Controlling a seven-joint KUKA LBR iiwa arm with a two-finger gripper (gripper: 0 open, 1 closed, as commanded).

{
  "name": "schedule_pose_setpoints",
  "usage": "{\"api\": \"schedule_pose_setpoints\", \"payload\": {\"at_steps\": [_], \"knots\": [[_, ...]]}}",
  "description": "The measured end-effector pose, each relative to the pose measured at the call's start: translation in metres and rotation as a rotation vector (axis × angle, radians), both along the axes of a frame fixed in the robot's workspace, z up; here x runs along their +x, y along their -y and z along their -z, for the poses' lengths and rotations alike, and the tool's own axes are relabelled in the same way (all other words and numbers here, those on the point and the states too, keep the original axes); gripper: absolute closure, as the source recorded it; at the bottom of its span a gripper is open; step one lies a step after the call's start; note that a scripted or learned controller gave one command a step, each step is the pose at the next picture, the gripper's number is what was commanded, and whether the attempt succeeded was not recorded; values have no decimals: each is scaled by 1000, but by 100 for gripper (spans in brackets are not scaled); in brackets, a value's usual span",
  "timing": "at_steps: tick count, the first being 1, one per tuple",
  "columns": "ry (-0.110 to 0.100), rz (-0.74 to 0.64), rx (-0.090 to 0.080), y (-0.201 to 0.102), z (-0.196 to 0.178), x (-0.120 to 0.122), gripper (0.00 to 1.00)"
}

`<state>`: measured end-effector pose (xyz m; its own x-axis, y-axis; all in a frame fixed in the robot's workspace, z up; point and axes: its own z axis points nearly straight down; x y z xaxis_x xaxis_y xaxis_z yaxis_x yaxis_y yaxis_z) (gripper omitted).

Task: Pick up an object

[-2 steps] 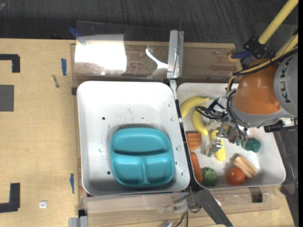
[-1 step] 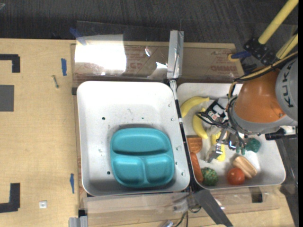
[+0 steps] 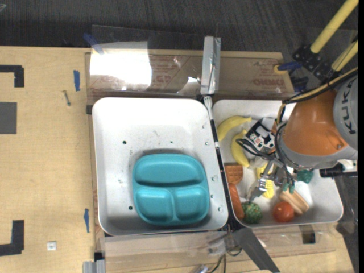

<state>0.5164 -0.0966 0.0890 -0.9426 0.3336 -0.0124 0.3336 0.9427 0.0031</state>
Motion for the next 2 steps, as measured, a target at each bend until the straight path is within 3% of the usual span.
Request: {"api": "schedule_pose_setpoints", "payload": {"at_steps": [1,2], "knots": [[6,-2,-1,-1,-11,2,100],[1,-131,-1,-35,-120,-23,100]]}}
